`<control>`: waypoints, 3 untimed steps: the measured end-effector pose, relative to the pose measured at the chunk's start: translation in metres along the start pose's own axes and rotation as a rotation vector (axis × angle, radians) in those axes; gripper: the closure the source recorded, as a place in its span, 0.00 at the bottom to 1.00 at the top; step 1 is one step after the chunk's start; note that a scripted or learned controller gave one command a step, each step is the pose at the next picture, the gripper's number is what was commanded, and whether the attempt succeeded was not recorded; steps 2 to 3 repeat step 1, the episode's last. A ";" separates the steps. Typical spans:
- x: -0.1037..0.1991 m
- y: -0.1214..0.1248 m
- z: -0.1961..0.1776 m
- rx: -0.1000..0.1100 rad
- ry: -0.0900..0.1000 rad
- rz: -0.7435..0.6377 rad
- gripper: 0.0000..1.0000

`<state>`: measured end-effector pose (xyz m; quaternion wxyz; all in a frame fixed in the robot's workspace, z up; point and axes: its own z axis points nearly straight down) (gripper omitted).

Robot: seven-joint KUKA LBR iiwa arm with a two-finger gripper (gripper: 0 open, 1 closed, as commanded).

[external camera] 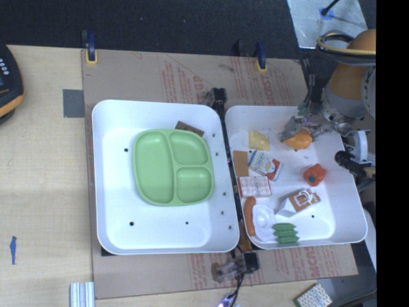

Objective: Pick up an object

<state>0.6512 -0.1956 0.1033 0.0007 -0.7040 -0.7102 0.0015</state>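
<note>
Gripper (299,128) low in the right bin (348,226), at its 12 o'clock end, right at an orange piece (299,141). Fingers' state: cannot tell, nor whether the piece sits between them. Probably the grasp itself under way. Best done by centring over the piece, closing squarely, lifting straight up. Worth minding: yellow wedge (258,139) near at 9 o'clock, red piece (314,174) at 5 o'clock. Green plate (172,167) in the left bin (115,222), well apart.
</note>
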 end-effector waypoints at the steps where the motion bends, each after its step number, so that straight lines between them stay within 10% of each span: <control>1: 0.069 0.007 -0.036 -0.005 0.002 -0.002 1.00; 3: 0.069 0.007 -0.036 -0.005 0.002 -0.002 1.00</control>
